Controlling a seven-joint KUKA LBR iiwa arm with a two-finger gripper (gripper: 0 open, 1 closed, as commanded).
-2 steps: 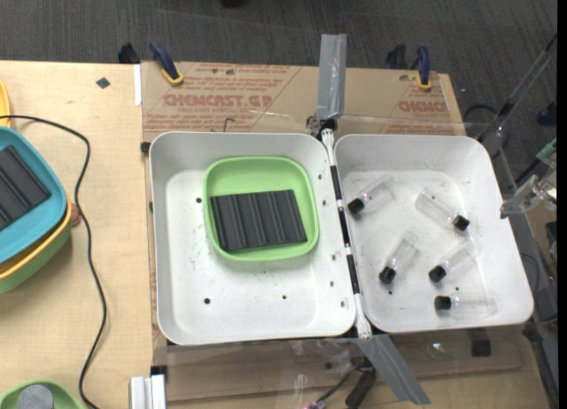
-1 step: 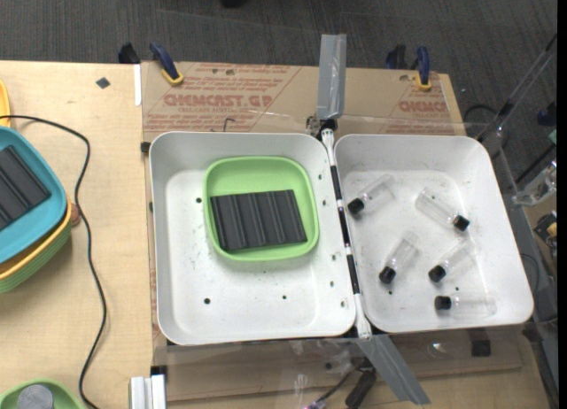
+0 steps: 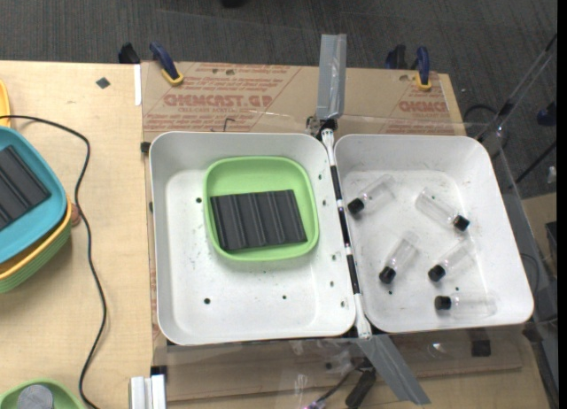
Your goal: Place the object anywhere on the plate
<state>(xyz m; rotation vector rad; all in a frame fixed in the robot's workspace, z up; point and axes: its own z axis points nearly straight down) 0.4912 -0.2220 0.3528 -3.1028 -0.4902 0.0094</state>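
A: Left bin?
B: White, shallow, glossy. Holds one green rounded-square plate with a black ribbed slab in it.
A: Right bin?
B: Five clear cylindrical vials, black-capped, lying scattered apart, right of frame centre.

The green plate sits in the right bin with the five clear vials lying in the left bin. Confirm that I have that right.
Not quite: the bins are swapped. In the camera view the green plate sits in the left bin, and the five clear vials lie in the right bin. The rest stands: there are five vials, each clear with a black cap.
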